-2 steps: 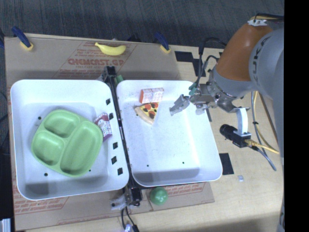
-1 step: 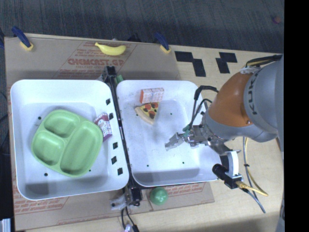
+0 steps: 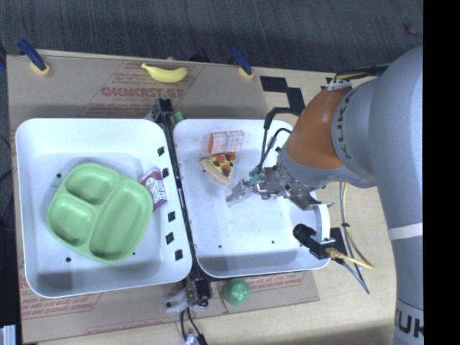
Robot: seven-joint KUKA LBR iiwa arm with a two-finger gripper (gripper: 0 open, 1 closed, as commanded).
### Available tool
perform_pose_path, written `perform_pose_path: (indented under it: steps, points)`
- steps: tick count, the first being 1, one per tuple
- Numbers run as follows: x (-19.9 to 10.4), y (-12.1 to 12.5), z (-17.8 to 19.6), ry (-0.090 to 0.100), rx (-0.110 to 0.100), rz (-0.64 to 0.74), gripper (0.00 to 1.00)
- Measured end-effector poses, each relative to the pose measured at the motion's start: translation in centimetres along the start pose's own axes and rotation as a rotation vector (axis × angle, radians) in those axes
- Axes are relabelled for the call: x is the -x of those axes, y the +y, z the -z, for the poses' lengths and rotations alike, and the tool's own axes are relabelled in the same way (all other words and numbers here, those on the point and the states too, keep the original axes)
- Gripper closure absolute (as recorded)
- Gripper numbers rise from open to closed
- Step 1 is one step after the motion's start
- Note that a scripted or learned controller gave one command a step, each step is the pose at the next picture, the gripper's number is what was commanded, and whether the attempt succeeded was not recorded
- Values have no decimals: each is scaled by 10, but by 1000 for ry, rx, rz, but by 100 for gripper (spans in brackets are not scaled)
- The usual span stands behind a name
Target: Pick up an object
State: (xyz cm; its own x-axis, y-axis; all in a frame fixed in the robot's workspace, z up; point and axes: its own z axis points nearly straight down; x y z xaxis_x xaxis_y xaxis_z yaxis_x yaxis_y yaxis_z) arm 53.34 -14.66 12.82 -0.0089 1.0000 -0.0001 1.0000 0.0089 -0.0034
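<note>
White right bin (image 3: 215, 254) is the landmark: the gripper (image 3: 237, 192) hovers near its middle, fingers spread and holding nothing. The pizza-slice toy (image 3: 219, 167) lies just up-left of them; best centre over it before closing.

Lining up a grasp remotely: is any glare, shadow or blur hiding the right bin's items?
Camera view: even lighting, no strong glare on the right bin; pizza slice toy and small box read clearly; end effector looks slightly soft, casting faint shadow.
</note>
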Motion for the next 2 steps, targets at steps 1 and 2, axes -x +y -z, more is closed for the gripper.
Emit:
perform_pose_path:
  steps: [1,2]
  points:
    - [-17,-54,-37,2,-1,-2,0]
    - [-16,-53,-27,0,-1,4,100]
